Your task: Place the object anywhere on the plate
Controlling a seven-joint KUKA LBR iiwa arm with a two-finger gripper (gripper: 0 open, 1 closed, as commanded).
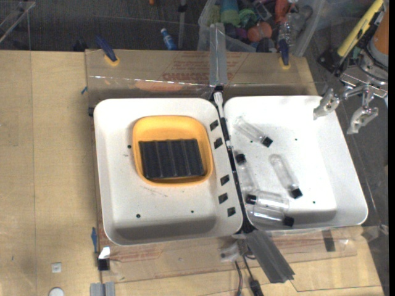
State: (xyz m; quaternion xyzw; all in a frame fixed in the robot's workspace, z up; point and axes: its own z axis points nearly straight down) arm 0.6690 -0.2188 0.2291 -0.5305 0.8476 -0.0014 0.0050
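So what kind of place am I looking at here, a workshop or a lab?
Probably a robot test lab. Two white bins sit side by side on a wooden bench, one holding an orange plate, the other clear tubes, and a tub of toys stands behind.

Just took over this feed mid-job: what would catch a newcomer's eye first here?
The orange plate with a dark ribbed insert sits in the left bin. Several clear vials with black caps lie scattered in the right bin. The gripper hangs over that bin's far right corner.
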